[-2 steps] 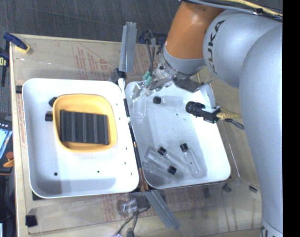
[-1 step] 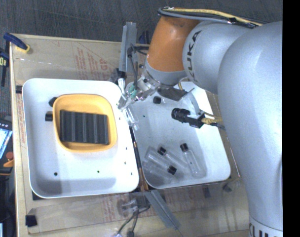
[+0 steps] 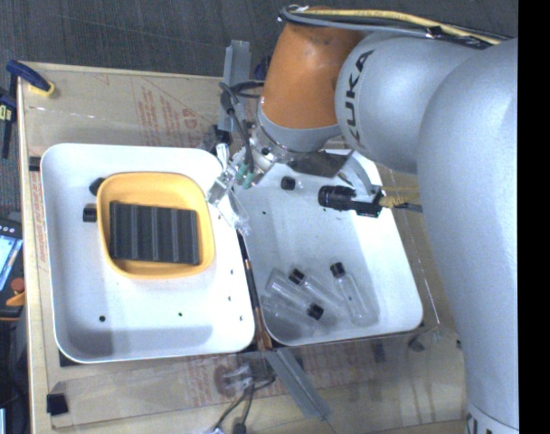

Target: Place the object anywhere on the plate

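My end effector (image 3: 232, 181) hangs over the wall between the two bins, at their far end. It appears to pinch a clear vial (image 3: 232, 204) that hangs slanting below the tips, though against the white I judge this rather than see it plainly. The yellow plate (image 3: 155, 185), carrying a dark ribbed insert, lies in the left bin (image 3: 139, 342), just left of the end effector, so the coming move is a short leftward carry. More vials (image 3: 311, 297) lie in the right bin (image 3: 393, 269) on the worktop (image 3: 121, 89).
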`<state>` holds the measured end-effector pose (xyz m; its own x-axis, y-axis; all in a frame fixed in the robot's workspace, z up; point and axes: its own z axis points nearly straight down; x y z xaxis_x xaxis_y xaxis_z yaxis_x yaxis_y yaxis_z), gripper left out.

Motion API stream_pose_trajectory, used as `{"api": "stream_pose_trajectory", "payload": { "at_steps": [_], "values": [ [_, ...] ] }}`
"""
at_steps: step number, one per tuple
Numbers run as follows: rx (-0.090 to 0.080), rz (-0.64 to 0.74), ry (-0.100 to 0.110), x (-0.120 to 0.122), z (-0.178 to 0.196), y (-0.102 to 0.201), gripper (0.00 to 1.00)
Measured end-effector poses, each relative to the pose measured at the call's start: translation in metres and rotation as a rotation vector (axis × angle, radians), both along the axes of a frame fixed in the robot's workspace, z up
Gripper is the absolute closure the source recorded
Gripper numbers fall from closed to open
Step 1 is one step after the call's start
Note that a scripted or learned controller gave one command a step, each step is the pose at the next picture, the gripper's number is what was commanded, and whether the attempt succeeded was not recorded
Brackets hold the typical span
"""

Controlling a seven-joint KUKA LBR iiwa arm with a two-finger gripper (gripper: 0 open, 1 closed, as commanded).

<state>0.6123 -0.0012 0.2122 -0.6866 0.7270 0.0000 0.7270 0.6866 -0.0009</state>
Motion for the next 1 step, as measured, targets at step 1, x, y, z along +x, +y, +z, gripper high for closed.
{"api": "stream_pose_trajectory", "payload": {
  "at_steps": [1],
  "values": [
    [0.000,0.298,0.001,-0.0018,0.0046,0.0115,1.00]
  ]
}}
